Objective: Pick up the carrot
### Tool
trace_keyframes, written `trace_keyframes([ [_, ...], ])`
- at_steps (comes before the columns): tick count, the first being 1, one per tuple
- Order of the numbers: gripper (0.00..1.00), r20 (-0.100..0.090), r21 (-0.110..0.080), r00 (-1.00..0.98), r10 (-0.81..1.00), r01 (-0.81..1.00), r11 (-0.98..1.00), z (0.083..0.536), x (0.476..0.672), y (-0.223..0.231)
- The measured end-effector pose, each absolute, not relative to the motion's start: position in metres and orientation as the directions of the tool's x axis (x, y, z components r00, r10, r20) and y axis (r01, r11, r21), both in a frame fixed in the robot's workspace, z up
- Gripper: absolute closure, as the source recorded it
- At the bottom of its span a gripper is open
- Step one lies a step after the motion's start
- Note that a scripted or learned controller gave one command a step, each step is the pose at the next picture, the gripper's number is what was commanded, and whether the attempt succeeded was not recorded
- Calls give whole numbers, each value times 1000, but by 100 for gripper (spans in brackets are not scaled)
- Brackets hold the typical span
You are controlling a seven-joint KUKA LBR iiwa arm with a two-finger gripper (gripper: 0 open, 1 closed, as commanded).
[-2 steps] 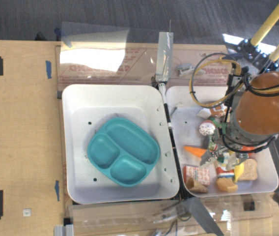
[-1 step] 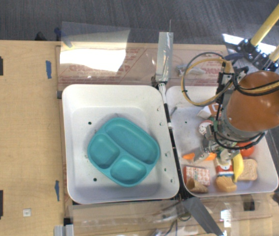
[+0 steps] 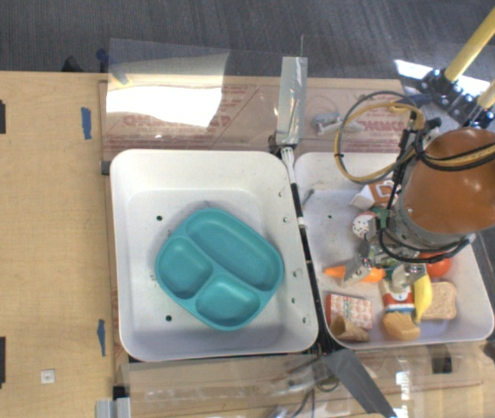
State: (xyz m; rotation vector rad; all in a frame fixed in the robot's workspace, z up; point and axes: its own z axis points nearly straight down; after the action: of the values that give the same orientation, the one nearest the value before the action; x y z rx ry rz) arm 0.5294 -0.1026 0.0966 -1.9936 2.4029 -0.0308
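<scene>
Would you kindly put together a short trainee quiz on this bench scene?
1. True or false: the teal plate lies in the right bin.
2. Which lies nearest the claw? A) carrot B) banana C) bread slice
3. How many compartments does the teal plate have?

Key: 1. False, it lies in the left bin. 2. A. 3. Three.
</scene>
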Motion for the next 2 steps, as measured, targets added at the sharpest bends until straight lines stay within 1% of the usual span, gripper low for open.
trace_keyframes([
  [1, 0, -8, -34, -392, -920, -919, 392, 97, 516, -105],
  [2, 100, -10, -30, -392, -920, -920, 392, 106, 516, -103],
])
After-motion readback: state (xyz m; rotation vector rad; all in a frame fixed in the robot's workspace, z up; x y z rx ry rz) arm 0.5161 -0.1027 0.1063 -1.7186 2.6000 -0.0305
